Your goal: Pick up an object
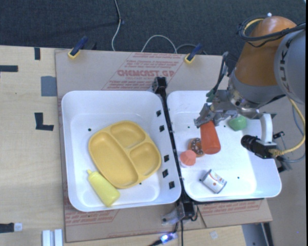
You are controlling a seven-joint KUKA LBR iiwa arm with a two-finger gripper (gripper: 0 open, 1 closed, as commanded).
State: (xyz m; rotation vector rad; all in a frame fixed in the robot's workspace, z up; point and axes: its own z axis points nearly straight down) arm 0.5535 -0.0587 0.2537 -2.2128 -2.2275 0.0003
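Note:
My gripper (209,119) hangs over the middle of the right bin (256,188). The top end of an orange-red cylinder (210,139) sits between its fingers, and the gripper is shut on it. The cylinder's lower end points toward the bin's front. Just left of it lie a small brown object (196,146) and a pink object (188,158). A green ball (238,122) sits to the gripper's right, partly under the wrist. A white can (214,181) lies near the bin's front.
The left bin (72,117) holds a yellow divided plate (124,152) and a yellow squeeze bottle (103,187) at its front left. A black divider (167,137) runs between the bins. The arm's cables and a black fitting (256,145) hang over the right bin's right side.

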